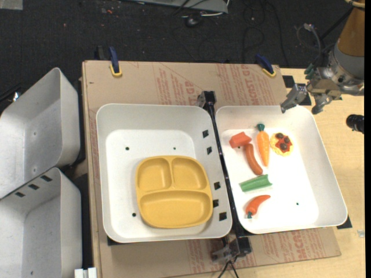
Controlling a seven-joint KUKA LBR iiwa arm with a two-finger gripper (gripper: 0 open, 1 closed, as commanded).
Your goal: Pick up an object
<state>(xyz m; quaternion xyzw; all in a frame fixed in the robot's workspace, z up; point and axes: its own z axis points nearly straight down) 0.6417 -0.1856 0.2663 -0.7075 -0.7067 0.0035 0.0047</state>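
The claw (306,102) hangs above the far right corner of the right bin (327,181), its two fingers spread wide with nothing between them. Nearest to it, down and to its left, lies a small yellow pizza slice (282,144), then the carrot (263,145), sausage (252,158) and red block (239,139). Farther off are the green piece (255,183) and red chili pepper (256,204). Farthest, the left bin (116,155) holds a yellow divided tray (173,191).
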